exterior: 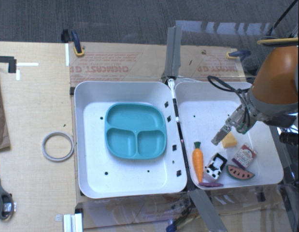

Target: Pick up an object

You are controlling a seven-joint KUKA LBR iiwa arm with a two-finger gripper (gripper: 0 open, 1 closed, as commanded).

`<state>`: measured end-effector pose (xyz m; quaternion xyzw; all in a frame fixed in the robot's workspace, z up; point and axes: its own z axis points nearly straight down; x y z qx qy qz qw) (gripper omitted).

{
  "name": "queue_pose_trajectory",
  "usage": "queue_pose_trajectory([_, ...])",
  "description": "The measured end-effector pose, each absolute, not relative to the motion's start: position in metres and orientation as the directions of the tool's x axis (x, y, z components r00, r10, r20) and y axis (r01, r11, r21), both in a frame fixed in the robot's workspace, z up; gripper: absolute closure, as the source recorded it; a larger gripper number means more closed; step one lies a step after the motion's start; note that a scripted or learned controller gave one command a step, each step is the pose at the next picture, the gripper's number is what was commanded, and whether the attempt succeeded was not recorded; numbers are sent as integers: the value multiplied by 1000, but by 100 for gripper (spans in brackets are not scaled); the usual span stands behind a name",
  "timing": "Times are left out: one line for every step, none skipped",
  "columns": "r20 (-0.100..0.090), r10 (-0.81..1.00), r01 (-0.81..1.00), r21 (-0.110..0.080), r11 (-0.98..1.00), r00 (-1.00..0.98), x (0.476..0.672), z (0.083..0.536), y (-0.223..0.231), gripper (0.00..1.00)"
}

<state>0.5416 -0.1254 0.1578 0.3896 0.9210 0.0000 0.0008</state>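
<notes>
My gripper (222, 136) hangs low over the right bin (202, 105), reaching in from the right and pointing down-left. Its tip is right beside a yellow cheese wedge (230, 141), at the wedge's left edge; whether it touches the wedge is not clear. Near the bin's front edge lie an orange carrot (198, 162), a black-and-white cow toy (217, 166), a watermelon slice (240, 172), a small red-and-white packet (245, 154) and a purple piece (210, 183).
The left bin (86, 129) holds a teal divided plate (136, 130). On the wooden bench to the left lie a grey tape ring (58, 145) and scissors (3, 205). Cardboard (115, 64) lies behind the bins.
</notes>
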Motion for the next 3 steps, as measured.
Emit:
queue_pose_trajectory([-1,805,805,0,593,-593,490,159,-192,0])
queue_pose_trajectory([-2,682,682,1,731,-731,597,170,-149,0])
queue_pose_trajectory([-2,740,740,1,673,-673,531,100,-182,0])
